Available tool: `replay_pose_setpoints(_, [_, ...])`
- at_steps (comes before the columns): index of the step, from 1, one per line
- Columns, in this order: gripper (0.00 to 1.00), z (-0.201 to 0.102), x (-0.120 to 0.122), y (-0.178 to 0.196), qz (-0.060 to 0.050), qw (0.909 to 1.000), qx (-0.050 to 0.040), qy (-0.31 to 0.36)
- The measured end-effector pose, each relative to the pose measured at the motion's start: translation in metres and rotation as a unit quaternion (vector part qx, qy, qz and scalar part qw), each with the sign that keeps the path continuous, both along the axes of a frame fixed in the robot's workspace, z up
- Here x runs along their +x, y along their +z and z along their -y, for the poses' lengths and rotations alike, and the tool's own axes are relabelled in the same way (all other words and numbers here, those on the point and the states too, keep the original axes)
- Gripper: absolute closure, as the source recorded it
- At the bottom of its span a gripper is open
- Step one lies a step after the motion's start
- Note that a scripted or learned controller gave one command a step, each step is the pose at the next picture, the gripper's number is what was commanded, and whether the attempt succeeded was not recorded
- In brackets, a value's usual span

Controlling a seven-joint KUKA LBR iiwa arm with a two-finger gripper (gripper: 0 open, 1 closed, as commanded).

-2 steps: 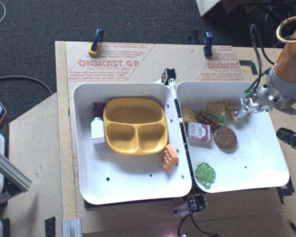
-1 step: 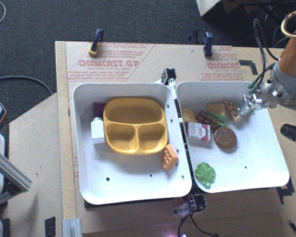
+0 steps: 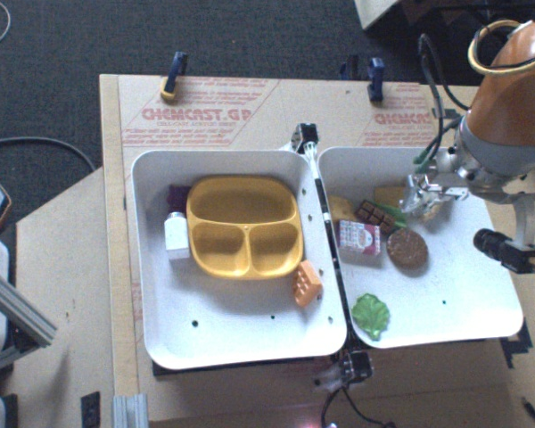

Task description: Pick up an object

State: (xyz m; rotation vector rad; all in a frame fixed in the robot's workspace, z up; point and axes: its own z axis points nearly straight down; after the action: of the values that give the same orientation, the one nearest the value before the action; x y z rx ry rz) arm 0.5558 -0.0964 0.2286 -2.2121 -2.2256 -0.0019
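Note:
My gripper [image 3: 419, 196] hangs low over the upper middle of the right bin [image 3: 468, 315], just right of a dark chocolate bar [image 3: 372, 214] and a thin green piece [image 3: 395, 212]. A tan item [image 3: 390, 194] lies right beside it, partly hidden by the gripper. Below it rest a brown round cookie [image 3: 407, 249] and a pink carton [image 3: 358, 237]. A green lettuce leaf [image 3: 371, 315] sits at the bin's front left corner. Another tan piece [image 3: 340, 208] lies by the dividing wall.
The left bin [image 3: 232, 333] holds a yellow divided plate [image 3: 243, 226], a white bottle [image 3: 176, 235], a dark purple item [image 3: 178, 194] and an orange block [image 3: 308, 283]. The arm's orange band [image 3: 510, 56] looms over the right bin's far right side.

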Motion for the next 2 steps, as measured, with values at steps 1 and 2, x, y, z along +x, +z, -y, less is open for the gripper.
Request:
replay_pose_setpoints(1, [1.00,-0.059,0.011,0.007,0.002,1.0000,-0.0006,0.001])
replay_pose_setpoints(2, [1.00,-0.110,0.013,-0.009,-0.001,1.0000,-0.0004,0.000])
